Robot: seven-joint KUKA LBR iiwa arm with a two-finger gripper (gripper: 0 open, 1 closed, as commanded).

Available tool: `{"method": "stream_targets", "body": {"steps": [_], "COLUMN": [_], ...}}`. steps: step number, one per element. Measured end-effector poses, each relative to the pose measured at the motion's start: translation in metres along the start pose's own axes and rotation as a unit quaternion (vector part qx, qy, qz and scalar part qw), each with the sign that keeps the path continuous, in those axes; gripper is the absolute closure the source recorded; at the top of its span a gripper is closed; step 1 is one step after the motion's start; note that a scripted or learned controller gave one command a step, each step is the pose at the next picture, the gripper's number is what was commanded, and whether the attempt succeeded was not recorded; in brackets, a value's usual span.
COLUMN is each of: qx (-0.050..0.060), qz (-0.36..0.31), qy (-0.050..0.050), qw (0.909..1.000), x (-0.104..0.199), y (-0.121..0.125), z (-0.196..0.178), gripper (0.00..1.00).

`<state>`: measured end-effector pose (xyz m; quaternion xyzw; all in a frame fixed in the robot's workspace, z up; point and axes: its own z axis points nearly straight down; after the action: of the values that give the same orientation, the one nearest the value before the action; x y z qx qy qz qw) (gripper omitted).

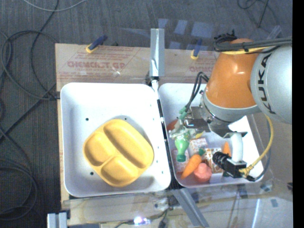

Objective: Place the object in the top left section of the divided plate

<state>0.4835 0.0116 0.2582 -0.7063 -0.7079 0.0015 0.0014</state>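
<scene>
We judged the carrot, right of the yellow plate, light, stiff, best pinched mid-length; the gripper's finger state we could not tell.

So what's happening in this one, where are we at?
A KUKA arm reaches in over the right bin, which holds a jumble of toy food, including a carrot, a green bottle and a pink piece. Its wrist hangs above that pile, apparently going for a pick. The yellow divided plate sits in the left bin with nothing in any of its sections, so the placing step is not yet done.
</scene>
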Motion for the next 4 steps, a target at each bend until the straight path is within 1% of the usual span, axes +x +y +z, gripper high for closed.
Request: {"method": "stream_targets", "body": {"steps": [1, 2, 3, 4], "qx": [0.001, 0.000, -0.001, 0.000], "qz": [-0.053, -0.004, 0.123, 0.088], "qy": [0.000, -0.001, -0.001, -0.001], "qw": [0.9986, 1.0000, 0.9924, 0.9961], "x": [0.088, 0.023, -0.035, -0.114], "y": [0.000, 0.000, 0.001, 0.000], "z": [0.048, 0.076, 0.040, 0.039], "gripper": [1.00, 1.00, 1.00, 1.00]}}
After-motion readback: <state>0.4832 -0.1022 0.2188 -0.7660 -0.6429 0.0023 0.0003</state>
